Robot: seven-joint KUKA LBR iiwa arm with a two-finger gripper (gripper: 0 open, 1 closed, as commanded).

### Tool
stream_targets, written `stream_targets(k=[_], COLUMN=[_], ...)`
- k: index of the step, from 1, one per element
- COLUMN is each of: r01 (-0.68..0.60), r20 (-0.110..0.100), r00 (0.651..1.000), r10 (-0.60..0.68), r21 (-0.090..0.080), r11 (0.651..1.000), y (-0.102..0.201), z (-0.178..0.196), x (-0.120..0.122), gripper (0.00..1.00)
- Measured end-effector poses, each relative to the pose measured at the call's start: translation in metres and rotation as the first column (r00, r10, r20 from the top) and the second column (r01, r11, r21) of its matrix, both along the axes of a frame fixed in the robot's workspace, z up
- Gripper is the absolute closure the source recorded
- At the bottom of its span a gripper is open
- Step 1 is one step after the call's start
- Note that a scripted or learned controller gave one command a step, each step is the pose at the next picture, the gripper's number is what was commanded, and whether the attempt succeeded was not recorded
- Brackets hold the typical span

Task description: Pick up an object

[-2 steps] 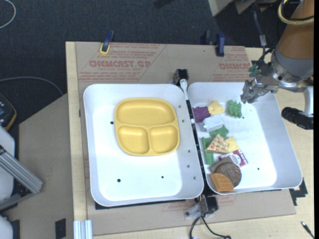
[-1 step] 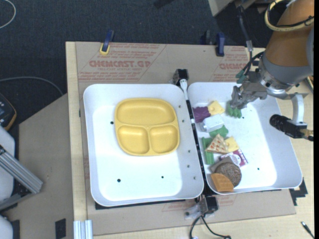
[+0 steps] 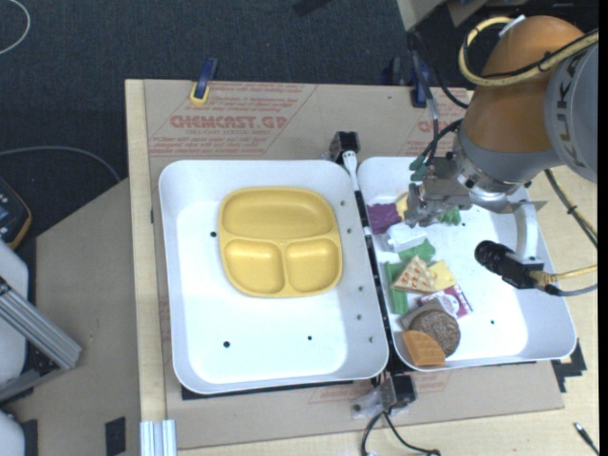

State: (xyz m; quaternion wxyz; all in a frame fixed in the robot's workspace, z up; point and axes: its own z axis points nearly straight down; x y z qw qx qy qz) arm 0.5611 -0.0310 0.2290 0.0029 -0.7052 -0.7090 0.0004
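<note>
The gripper (image 3: 429,209) hangs low over the far left part of the right bin (image 3: 532,345), right above a heap of small toy foods. Under and beside it lie a purple piece (image 3: 382,217), a yellow bit (image 3: 404,204) and a green piece (image 3: 449,218). Nearer the front of that bin lie a pizza slice (image 3: 413,275), a yellow cheese wedge (image 3: 441,275), a green item (image 3: 410,253), a brown round cookie (image 3: 438,327) and an orange piece (image 3: 424,349). The arm's body hides the fingertips.
The left bin (image 3: 190,340) holds a yellow three-compartment plate (image 3: 280,239). A black cylinder with a cable (image 3: 501,260) juts over the right bin's middle. Blue clamps (image 3: 201,85) sit on the bench's far edge. The right bin's near right floor is bare.
</note>
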Motion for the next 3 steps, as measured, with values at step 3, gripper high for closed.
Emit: stream_targets(k=[3], r01=[0.002], r20=[0.006], r00=[1.0], r10=[-0.002], r21=[-0.002], r11=[1.0], y=[0.108], z=[0.006], x=[-0.07], gripper=[1.0])
